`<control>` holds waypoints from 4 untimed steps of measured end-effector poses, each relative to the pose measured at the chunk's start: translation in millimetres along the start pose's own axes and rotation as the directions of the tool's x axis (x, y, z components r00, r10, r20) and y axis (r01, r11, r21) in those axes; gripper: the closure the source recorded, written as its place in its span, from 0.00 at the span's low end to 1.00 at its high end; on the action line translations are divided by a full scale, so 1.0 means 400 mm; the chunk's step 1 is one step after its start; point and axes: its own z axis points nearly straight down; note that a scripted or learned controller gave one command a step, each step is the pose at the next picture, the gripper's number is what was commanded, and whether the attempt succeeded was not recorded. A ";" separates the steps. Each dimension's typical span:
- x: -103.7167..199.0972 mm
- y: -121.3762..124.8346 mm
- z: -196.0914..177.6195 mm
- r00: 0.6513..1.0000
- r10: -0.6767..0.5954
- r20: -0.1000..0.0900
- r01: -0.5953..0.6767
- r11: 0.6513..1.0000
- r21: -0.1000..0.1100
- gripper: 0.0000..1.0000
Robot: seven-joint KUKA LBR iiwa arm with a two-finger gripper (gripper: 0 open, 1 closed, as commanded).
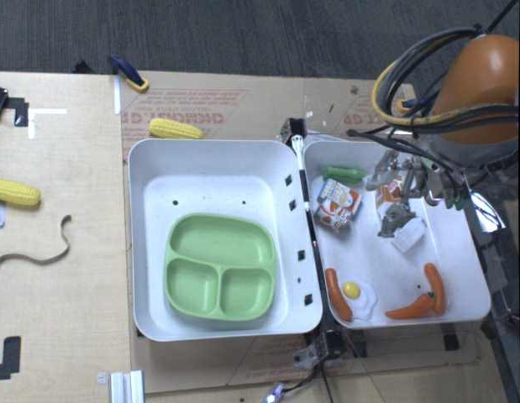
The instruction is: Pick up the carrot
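The carrot [408, 310], orange and tapered, lies at the front right of the right bin [461, 250], its thick end touching a red-orange sausage [433, 285]. My gripper [396, 217] hangs over the middle of that bin, well behind the carrot and apart from it. It is just above a small white block [409, 237]. The arm's orange band and cables hide the bin's back right corner.
The right bin also holds a fried egg [358, 295], a second sausage [337, 294], a red and white packet [336, 204] and a green vegetable [344, 174]. A green divided plate [219, 267] sits in the left bin. Two corn cobs [174, 128] lie on the bench.
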 end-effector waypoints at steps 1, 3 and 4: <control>0.114 0.161 0.018 0.997 -0.073 -0.001 0.073 0.997 -0.001 0.00; 0.220 0.086 0.017 0.920 -0.392 0.001 0.392 0.920 -0.001 0.00; 0.200 0.029 0.267 0.781 -0.625 0.001 0.625 0.781 -0.002 0.00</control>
